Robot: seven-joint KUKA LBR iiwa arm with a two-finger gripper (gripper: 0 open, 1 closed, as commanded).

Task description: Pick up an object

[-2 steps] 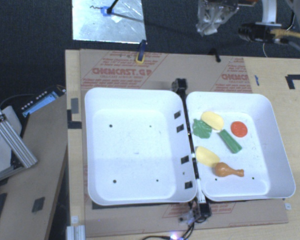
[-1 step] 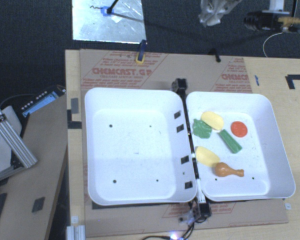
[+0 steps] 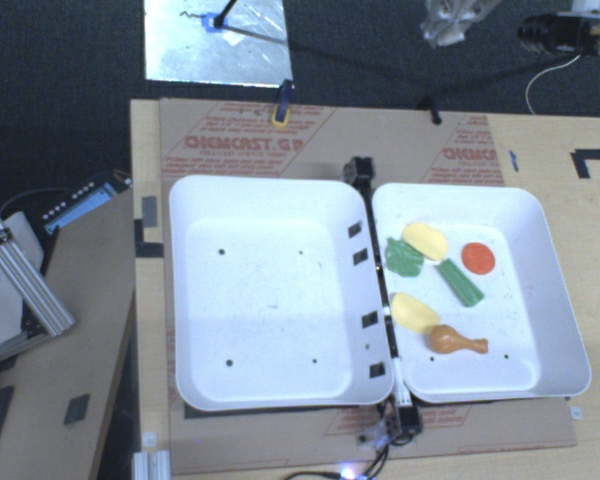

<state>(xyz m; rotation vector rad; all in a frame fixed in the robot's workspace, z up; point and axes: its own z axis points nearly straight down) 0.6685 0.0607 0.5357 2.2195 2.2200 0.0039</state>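
While the gripper (image 3: 458,13) hangs blurred at the view's top, well beyond the bins, nothing shows in its grasp. Toys lie in the right bin (image 3: 555,268); the green stick (image 3: 461,283) slants diagonally, well down-view of the gripper.

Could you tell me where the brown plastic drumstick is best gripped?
Probably across the brown plastic drumstick's thin shank, coming from above with fingers closing front-to-back. It lies flat, pointing right, its shank end with free space around it; the bulb end sits close to the yellow piece.
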